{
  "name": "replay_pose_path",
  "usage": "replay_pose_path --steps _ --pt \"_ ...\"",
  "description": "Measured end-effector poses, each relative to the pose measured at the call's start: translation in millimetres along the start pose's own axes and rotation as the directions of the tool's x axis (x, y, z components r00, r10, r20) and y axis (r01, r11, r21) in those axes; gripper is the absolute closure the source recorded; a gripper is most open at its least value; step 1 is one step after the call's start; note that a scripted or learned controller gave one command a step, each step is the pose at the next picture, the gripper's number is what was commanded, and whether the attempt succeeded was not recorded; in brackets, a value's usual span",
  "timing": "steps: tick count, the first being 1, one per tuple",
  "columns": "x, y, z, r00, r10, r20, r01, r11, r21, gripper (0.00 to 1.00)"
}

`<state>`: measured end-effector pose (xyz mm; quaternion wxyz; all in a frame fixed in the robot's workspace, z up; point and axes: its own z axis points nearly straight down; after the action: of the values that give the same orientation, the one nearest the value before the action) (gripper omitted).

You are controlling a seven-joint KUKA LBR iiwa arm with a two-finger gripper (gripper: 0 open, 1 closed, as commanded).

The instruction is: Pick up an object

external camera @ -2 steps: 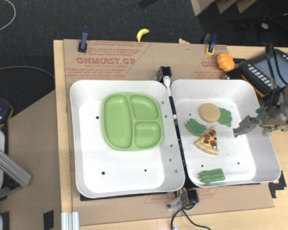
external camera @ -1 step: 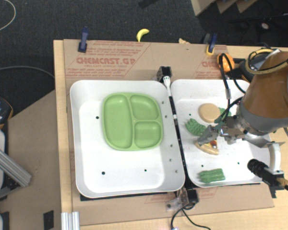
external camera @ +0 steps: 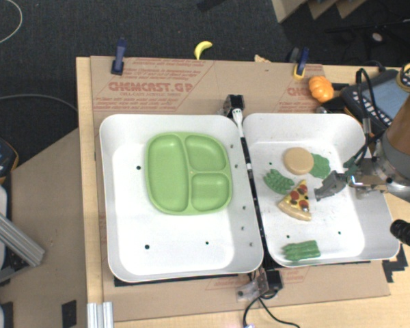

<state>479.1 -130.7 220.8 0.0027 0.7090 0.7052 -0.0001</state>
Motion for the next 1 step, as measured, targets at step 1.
replay_pose_path --steps 1 --pt "-11.4 2.5 -194.9 1.0 -0.006 0.002 0.006 1.0 -0.018 0.0"
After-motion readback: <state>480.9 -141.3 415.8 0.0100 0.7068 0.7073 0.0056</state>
